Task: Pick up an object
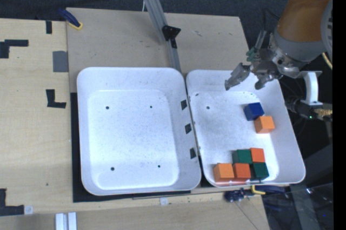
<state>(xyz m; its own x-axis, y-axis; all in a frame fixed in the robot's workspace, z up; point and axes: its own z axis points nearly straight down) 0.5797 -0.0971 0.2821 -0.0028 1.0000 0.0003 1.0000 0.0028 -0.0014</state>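
My gripper (248, 81) hangs open over the far edge of the right bin (216, 126), with nothing between its two grey fingers. A blue block (253, 110) lies just below it in that bin, with an orange block (264, 124) touching its near right side. Near the bin's front edge sits a cluster: an orange block (223, 171), a second orange block (241, 170), a third orange block (258, 155), a green block (243, 156) and a darker green block (260, 170).
The left bin (130, 126) sits beside the right one. A slanted metal rail (154, 5) crosses the bench behind the bins, ending in a black clamp (171, 32). A blue and yellow tool (70, 18) lies at the far left.
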